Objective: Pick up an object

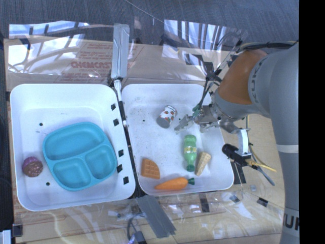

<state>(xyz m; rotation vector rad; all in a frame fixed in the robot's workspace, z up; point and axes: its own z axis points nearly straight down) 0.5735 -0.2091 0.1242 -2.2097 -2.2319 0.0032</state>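
Beside the cup, the pincer — grip apparently empty, partly blurred.

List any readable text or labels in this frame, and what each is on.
"CHEMCAST" (uncertain, faint red print seen through glare): protective film behind the left bin.
"U": arm, partial letter cut off at the frame edge.
Green bottle: label too small to read.
Small cup: pattern too blurred to read.
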